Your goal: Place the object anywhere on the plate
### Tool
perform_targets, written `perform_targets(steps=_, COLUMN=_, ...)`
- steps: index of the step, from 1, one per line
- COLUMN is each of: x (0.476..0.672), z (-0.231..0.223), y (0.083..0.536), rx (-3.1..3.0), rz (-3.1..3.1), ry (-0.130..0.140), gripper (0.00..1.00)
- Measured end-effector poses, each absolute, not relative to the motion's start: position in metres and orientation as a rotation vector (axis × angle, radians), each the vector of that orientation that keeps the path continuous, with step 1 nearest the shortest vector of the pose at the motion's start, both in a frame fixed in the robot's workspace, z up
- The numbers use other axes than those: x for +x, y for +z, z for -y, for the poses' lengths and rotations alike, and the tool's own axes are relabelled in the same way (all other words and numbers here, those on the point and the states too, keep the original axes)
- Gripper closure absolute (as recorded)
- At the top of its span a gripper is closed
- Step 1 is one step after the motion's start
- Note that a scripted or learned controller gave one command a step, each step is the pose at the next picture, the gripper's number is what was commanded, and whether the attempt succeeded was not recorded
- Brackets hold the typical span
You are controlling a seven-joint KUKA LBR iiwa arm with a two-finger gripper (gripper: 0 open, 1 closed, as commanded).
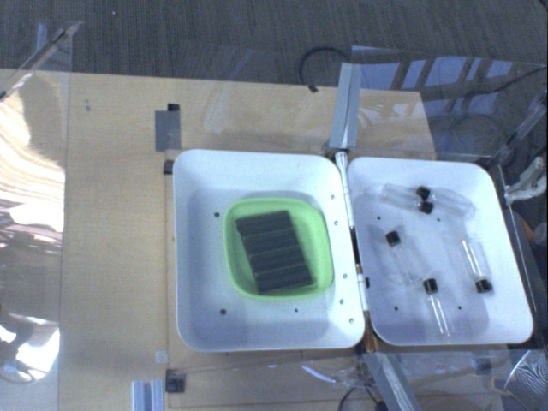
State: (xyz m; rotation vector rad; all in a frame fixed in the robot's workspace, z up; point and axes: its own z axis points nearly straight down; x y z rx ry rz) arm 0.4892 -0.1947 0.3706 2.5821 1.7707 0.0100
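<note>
With the dark ridged block [274, 253] already lying flat mid green plate [233, 229] in the left bin [197, 229], nine o'clock of the capped tubes [437, 306], any further move should stay clear of it; the claw's state I cannot tell.

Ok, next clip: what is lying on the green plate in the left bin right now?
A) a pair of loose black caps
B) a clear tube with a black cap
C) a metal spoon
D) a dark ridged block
D: a dark ridged block lies on the green plate in the left bin, while the clear tubes with black caps are all in the right bin.
</note>
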Motion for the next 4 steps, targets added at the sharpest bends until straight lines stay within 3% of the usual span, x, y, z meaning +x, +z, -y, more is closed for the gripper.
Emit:
perform_targets(steps=1, x=0.492, z=0.194, y=0.381, rx=2.567, rz=-1.778, ry=0.014, gripper=1.0)
perform_targets(steps=2, x=0.488, z=0.146, y=0.21, rx=2.579, rz=-1.792, ry=0.003, gripper=1.0)
perform_targets(steps=3, x=0.488, z=0.083, y=0.118, rx=2.435, rz=-1.983, ry=0.004, gripper=1.0)
perform_targets(steps=4, x=0.489, z=0.013, y=0.185, rx=2.348, rz=-2.082, ry=0.008, gripper=1.0)
